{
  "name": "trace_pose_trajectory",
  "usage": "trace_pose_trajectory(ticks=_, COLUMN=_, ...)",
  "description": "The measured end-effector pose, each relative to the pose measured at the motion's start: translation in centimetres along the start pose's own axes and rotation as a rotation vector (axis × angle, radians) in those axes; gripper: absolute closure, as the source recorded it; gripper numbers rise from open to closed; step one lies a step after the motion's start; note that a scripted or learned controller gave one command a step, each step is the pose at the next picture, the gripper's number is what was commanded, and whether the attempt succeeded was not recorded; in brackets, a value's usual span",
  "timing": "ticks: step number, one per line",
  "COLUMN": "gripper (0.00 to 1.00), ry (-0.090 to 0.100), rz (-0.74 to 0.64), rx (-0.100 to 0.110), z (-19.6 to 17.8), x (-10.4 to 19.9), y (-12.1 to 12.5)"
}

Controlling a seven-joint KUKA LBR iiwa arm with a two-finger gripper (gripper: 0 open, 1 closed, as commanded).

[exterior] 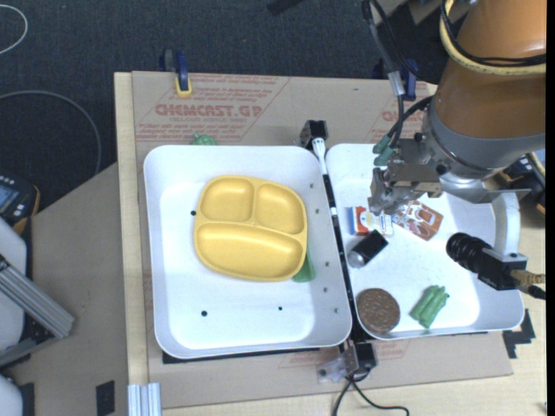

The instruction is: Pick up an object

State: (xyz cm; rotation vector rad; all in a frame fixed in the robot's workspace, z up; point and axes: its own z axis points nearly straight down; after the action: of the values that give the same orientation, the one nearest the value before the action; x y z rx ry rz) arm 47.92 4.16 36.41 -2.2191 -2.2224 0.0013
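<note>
My gripper (387, 216) hangs low over the back left part of the right bin (473, 319). Its tips reach down among small packets: a blue, white and red one (358, 220) just to its left and a red and white one (425, 219) to its right. A small black block (368, 249) lies just in front of the tips. Nearer the bin's front sit a brown round disc (379, 310) and a green object (429, 305). I see nothing clearly held.
The left bin (169, 258) holds a yellow divided plate (251, 228) with a bit of green (304, 271) peeking out at its right edge. A black cylindrical part (477, 258) on the arm's side juts over the right bin. Clamps sit at the bench edges.
</note>
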Motion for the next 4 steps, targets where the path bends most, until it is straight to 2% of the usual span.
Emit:
trace_pose_trajectory(ticks=1, gripper=1.00, ry=-0.001, rz=-0.001, rx=-0.004, z=-1.1, x=0.0, y=0.1)
trace_pose_trajectory(ticks=2, gripper=1.00, ry=0.000, rz=-0.001, rx=0.003, z=1.2, x=2.1, y=0.0)
trace_pose_trajectory(ticks=3, gripper=1.00, ry=0.000, rz=-0.001, rx=-0.002, z=0.0, x=2.0, y=0.1)
trace_pose_trajectory(ticks=4, gripper=1.00, ry=0.001, rz=-0.002, rx=-0.008, z=-4.1, x=4.7, y=0.1)
